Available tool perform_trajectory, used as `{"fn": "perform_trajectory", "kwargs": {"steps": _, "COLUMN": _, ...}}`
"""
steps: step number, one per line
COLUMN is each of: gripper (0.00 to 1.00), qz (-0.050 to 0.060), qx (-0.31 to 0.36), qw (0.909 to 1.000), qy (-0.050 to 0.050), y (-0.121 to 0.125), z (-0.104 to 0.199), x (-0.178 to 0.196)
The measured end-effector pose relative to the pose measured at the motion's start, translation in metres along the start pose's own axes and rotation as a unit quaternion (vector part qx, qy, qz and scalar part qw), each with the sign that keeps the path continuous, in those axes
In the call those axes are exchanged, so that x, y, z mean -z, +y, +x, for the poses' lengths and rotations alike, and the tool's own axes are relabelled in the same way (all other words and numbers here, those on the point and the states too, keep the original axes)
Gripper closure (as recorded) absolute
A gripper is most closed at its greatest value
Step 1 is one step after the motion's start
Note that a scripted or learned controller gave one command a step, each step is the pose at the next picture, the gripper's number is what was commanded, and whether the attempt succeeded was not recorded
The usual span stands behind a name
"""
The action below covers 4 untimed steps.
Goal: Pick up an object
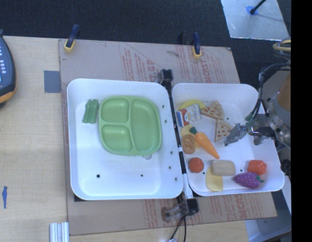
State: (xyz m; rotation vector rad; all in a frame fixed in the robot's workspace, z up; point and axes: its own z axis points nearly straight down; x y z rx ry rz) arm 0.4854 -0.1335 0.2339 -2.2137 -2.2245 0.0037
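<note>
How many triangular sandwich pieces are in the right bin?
2: one sandwich piece near the bin's far side, the second piece just nearer, beside the gripper. Others could be hidden.

Bench [29, 155], cardboard sheet [145, 64], two bins [77, 135]

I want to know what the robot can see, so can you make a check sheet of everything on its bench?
Surface: wooden bench with a cardboard sheet, clamped at the back, under two white bins.
Job's things: right bin holds toy food: carrot, tomato, grapes, banana, sandwich wedges, and more.
Clutter: left bin holds a green divided plate and a green bean-like toy.
Grippers: pincer low over the right bin, beside a sandwich wedge; holds nothing visible.
Cables: dark cable below the bins' front edge.
Surroundings: handheld control pad at left, dark floor behind.
</note>
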Motion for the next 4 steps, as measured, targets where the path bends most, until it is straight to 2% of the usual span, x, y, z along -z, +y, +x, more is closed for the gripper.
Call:
{"fn": "perform_trajectory", "kwargs": {"steps": 1, "gripper": 0.0, "qz": 0.002, "qx": 0.003, "qw": 1.0, "qy": 0.001, "y": 0.038, "z": 0.044, "x": -0.054}}
{"fn": "perform_trajectory", "kwargs": {"steps": 2, "gripper": 0.0, "qz": -0.001, "qx": 0.0, "qw": 1.0, "qy": -0.001, "y": 0.064, "z": 0.032, "x": -0.142}}
{"fn": "perform_trajectory", "kwargs": {"steps": 3, "gripper": 1.0, "qz": -0.001, "qx": 0.0, "qw": 1.0, "qy": -0.001, "y": 0.064, "z": 0.032, "x": -0.129}}
{"fn": "perform_trajectory", "kwargs": {"steps": 4, "gripper": 1.0, "qz": -0.004, "qx": 0.003, "qw": 1.0, "qy": 0.001, "y": 0.058, "z": 0.108, "x": -0.037}}
